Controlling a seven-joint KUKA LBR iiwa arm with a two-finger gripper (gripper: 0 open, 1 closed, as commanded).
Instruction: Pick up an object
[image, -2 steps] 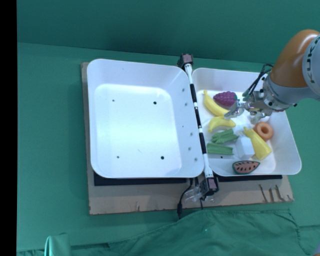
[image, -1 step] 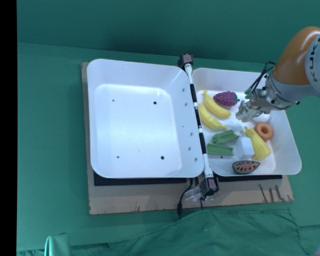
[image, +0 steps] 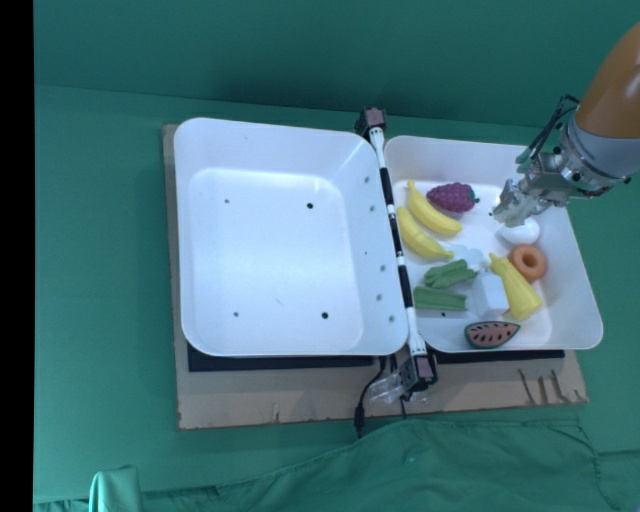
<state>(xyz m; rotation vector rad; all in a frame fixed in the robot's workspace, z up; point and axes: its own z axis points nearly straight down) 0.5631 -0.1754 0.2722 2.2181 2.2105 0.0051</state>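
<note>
A small, smooth white egg (image: 520, 233) is seen in the right bin (image: 585, 300), beside an orange doughnut (image: 528, 262). The gripper (image: 512, 212) is poised directly over it; its grip cannot be told.

A pale, rounded white egg-like piece (image: 521, 233) lies in the right-hand shallow white plastic bin (image: 585, 300), towards its far right part, resting flat on the floor (its top edge is partly hidden, so its full shape cannot be told). An orange ring-shaped toy doughnut (image: 528, 263) sits just beside it on the near side, and a purple toy bunch of grapes (image: 452, 197) lies apart to its left.
</note>
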